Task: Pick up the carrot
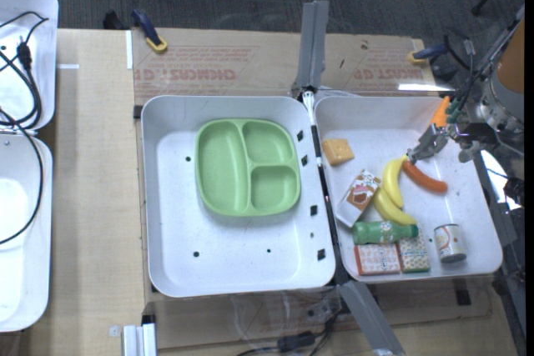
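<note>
The carrot appears as a small orange piece with a green tip at the back right of the right bin, partly hidden behind my gripper. My gripper comes in from the right and hangs low over the bin. Its tip is just in front of the carrot, close above the upper end of an orange-red sausage-shaped piece. I see nothing held in it.
The right bin also holds a banana, a tan cracker, a small carton, a green bottle, two flat boxes and a can. A green divided plate lies in the left bin.
</note>
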{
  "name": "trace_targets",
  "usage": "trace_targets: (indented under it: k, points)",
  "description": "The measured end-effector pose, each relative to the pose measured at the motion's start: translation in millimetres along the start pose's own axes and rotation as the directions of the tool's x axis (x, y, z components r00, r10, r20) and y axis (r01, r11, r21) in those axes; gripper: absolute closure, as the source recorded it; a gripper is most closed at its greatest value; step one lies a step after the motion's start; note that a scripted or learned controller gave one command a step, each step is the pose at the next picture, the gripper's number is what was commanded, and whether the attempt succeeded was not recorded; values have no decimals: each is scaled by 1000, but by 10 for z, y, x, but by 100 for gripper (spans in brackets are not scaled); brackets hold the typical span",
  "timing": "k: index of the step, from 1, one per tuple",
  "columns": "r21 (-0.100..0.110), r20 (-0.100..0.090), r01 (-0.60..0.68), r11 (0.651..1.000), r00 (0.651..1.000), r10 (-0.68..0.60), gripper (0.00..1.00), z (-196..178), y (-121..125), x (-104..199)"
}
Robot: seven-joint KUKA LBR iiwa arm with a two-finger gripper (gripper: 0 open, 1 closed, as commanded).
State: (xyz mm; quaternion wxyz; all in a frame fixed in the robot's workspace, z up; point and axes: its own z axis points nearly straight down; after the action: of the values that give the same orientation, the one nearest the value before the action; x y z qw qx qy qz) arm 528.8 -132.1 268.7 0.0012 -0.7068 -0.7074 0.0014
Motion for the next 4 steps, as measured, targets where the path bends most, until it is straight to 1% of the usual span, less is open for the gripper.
trace_targets:
  k: [1, 2, 3, 4]
  points:
    - [-2, 1, 32, 999, 1000, -32, 0, -411, 832, -359]
    - [-3, 2, 14, 1000, 1000, -14, 0, -332, 1299, -910]
    - [-2, 0, -23, 1000, 1000, 23, 0, 1170, 1303, -890]
    - [-4, -14, 24, 1000, 1000, -24, 0, 1724, 1349, -761]
